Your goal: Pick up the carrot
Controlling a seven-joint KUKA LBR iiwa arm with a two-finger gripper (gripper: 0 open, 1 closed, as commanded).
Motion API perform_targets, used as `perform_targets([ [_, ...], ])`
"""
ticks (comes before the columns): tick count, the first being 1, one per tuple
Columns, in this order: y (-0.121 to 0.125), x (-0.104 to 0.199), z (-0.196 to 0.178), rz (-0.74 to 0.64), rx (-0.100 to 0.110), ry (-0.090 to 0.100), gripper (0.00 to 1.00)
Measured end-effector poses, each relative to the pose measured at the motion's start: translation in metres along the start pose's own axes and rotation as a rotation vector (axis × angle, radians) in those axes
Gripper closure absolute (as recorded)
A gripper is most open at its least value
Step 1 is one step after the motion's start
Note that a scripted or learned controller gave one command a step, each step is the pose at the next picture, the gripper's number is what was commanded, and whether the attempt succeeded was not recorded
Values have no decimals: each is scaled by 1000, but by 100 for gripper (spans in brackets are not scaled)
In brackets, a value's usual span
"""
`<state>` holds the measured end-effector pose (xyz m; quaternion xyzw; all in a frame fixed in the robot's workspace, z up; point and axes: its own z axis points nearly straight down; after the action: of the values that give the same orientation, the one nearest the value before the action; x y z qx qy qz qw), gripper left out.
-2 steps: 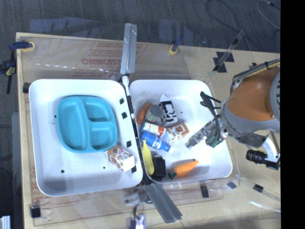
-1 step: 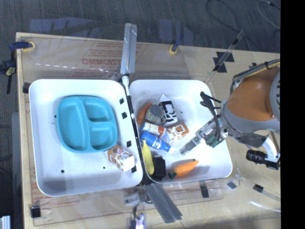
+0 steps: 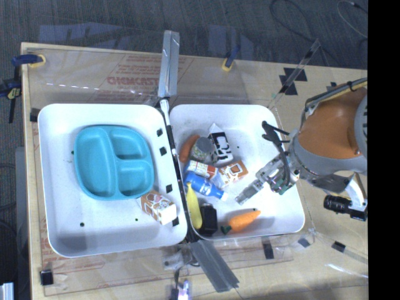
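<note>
The carrot is lying on its side near the front edge of the right bin, its orange body pointing toward the right and its green end sitting just beside a black object. The hand is hanging over the same bin, above and just to the right of the carrot and apart from it, reaching in from the arm at the right; whether it is open or closed I cannot tell, and nothing is showing in its grip. A yellow banana, a blue can and several small cartons are crowding the bin's left half. In the left bin a blue divided plate is resting, with a small box lying near its front right corner. Both bins are sitting side by side on the surface.
</note>
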<state>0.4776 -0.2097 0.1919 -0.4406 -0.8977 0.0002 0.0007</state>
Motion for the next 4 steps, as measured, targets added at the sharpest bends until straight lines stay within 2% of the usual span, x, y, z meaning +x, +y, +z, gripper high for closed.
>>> perform_targets([
  [1,0,0,1,-14,0,1,0],
  [2,-1,-1,-118,84,-2,-4,0],
  [3,0,0,-14,-50,1,1,0],
  [4,0,1,9,-56,1,0,0],
])
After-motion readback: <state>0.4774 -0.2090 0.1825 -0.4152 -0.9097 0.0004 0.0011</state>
